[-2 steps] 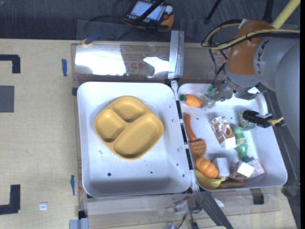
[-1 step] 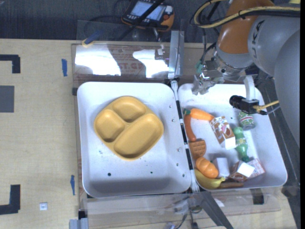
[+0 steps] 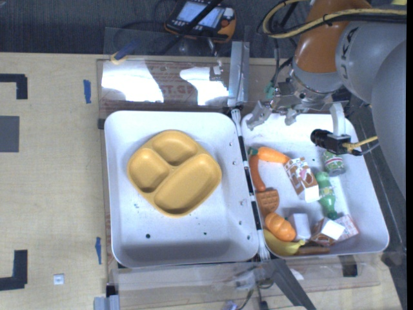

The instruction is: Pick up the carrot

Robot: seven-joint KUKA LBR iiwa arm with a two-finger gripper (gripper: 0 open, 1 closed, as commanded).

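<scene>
Camera view, slanted look down on pale wood-grain surface bearing two shallow white bins.

Landmark: yellow sectioned plate, smooth matte plastic, rounded lobes with three compartments, lying flat in middle of left bin. Left bin glossy white with rounded corners and a few dark specks on its floor below the plate.

Right of the plate, across the divider between the bins: right bin, same white shell, crowded with toy food. Carrot just right of the plate's upper edge, near the bin's left wall; smooth orange tapered body, green tip at its left end, lying roughly level. Below the carrot: long reddish-orange sausage-like piece, then brown waffle-textured biscuit, then small glossy orange fruit and yellow banana, all lower right of the plate. Farther right of the plate: printed carton, green bottle-shaped piece, small can.

Arm reaching in from upper right of the plate; grey rounded shell, orange band above wrist, yellow and black cables looped over it. Hand pointed down above the right bin's far edge, above the carrot and apart from it. Metal fingers spread somewhat, nothing between them.
</scene>
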